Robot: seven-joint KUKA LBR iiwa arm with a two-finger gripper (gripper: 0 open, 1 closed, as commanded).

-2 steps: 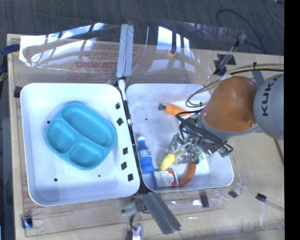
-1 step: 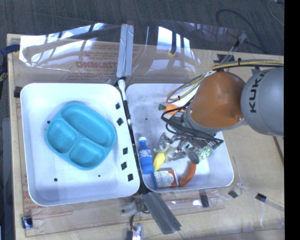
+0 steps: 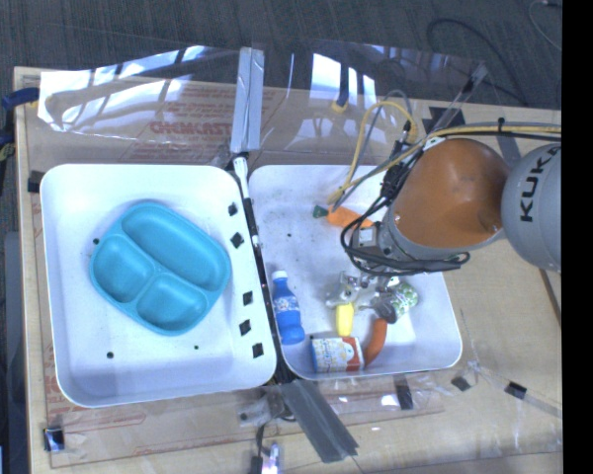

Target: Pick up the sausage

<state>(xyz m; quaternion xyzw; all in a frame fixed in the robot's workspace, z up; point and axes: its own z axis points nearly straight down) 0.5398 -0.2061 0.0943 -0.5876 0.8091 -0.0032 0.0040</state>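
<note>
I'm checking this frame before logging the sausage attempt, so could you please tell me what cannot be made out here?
- End effector: the wrist above hides most of it in the camera view; open or shut is unclear.
- Sausage: its upper end sits under the end effector, so contact is uncertain.
- Carrot: partly behind cables.
- Can: label too small to read.

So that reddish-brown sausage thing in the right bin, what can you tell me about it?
The reddish-brown, slightly curved toy sausage looks smooth and glossy, like plastic. It lies flat on the floor of the right white bin, near its front edge, running at a slant from upper right to lower left. Its lower end lies against a small can with a red and white label; a short yellow piece lies just to its left. The robot's gripper hangs right above its upper end, and whether they touch cannot be told.
</note>
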